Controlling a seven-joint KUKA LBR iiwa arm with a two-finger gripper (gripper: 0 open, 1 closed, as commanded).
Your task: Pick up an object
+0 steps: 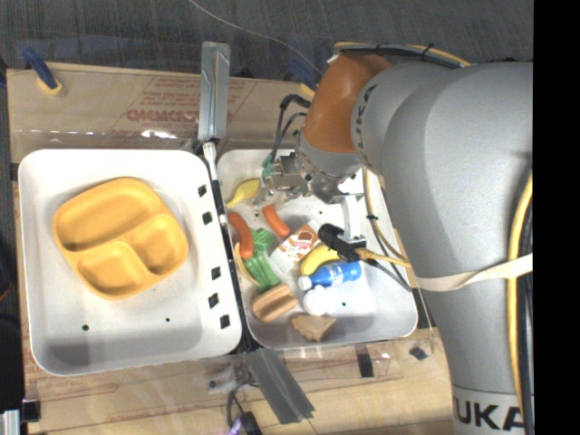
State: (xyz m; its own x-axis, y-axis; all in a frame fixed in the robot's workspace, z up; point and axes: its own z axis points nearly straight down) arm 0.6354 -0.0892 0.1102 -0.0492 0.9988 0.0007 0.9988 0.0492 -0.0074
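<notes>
Orange carrot (275,218) lies in the right bin (399,311), long axis slanting upper-left to lower-right. Arm bends steeply down, claw (288,181) low above it, its state impossible to tell.

We observe even, moderately bright overhead lighting with soft shadows. Mild glare washes the white bins (41,270). We find focus slightly soft and small items grainy.

arm (453,179): bulky grey casing | orange band (331,107) above wrist | cables, seemingly yellow-black
</notes>
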